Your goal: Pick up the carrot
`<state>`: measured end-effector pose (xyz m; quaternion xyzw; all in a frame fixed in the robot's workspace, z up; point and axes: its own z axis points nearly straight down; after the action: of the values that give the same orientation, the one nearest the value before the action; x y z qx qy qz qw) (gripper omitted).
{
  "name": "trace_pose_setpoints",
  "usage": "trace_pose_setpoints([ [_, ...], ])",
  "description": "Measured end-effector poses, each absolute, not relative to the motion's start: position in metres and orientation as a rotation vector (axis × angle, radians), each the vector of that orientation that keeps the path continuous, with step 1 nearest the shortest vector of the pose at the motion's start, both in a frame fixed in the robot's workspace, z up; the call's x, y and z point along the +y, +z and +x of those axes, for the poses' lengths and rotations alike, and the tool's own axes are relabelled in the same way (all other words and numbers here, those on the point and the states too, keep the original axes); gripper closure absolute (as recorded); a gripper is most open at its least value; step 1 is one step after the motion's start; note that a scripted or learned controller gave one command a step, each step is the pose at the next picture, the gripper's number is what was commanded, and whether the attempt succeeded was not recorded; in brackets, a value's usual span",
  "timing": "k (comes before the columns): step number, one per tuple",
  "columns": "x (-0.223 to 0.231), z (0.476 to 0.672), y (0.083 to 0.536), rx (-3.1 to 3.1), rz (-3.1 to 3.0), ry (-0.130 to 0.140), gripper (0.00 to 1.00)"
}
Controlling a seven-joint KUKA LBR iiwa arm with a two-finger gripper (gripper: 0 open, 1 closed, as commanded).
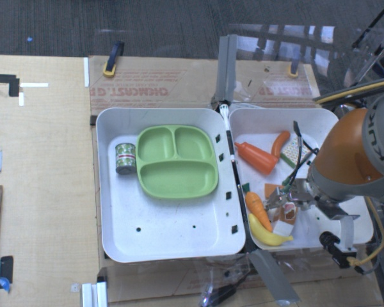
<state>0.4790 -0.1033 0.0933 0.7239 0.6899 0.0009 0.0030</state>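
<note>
Camera view — the carrot (258, 211), orange, tapered, lies against a banana (269, 235).

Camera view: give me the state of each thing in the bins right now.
carrot: lying in the right bin, not gripped
banana: lying beside the carrot
gripper: low over the right bin, by the carrot
green plate: flat in the left bin
can: on its side beside the green plate

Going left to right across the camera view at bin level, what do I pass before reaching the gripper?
Small can → green divided plate in the left bin → carrot in the right bin → gripper, low over the clutter right beside the carrot.
</note>
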Motion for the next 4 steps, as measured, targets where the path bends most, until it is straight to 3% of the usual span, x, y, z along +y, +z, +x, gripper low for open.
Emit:
trace_pose_setpoints([
  [1, -0.015, 0.478, 0.191, 2.028, 2.4, -0.004, 0.0],
  [2, -0.007, 0.478, 0.191, 2.143, 2.299, -0.006, 0.0],
  [3, -0.046, 0.477, 0.191, 2.287, 2.158, -0.006, 0.0],
  [4, 0.018, 0.477, 0.19, 2.361, 2.076, -0.006, 0.0],
])
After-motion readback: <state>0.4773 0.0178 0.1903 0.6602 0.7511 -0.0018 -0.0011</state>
